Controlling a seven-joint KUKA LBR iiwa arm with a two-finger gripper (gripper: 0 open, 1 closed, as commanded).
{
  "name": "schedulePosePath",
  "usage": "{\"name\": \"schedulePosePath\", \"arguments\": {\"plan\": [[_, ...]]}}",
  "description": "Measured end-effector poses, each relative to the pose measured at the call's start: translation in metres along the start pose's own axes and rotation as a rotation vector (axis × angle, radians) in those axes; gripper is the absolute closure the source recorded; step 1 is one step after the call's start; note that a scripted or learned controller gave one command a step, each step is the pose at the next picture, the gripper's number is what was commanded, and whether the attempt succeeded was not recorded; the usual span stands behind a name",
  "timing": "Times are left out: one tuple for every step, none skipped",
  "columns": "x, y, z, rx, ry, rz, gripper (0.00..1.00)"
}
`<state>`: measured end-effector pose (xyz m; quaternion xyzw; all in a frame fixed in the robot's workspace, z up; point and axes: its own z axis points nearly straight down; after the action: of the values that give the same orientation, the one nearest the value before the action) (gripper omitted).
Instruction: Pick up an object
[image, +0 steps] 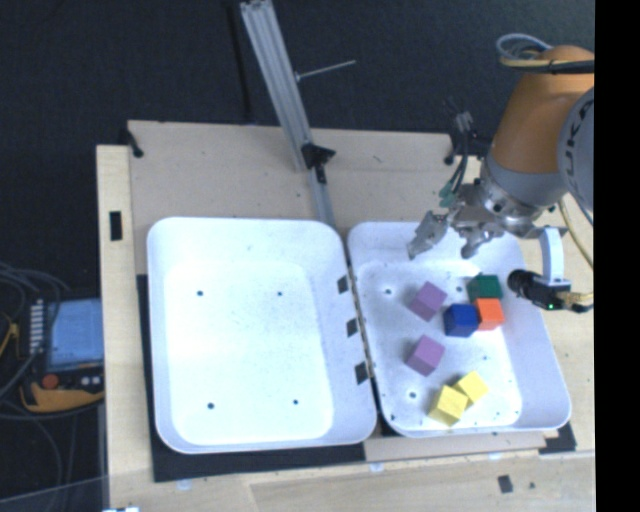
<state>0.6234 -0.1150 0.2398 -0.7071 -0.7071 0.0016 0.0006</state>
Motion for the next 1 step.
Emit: {"name": "schedulePosePath", "arguments": {"plan": [[0.0000, -0.0034, 0.0427, 0.001, 0.000, 0.001, 0.00]]}}
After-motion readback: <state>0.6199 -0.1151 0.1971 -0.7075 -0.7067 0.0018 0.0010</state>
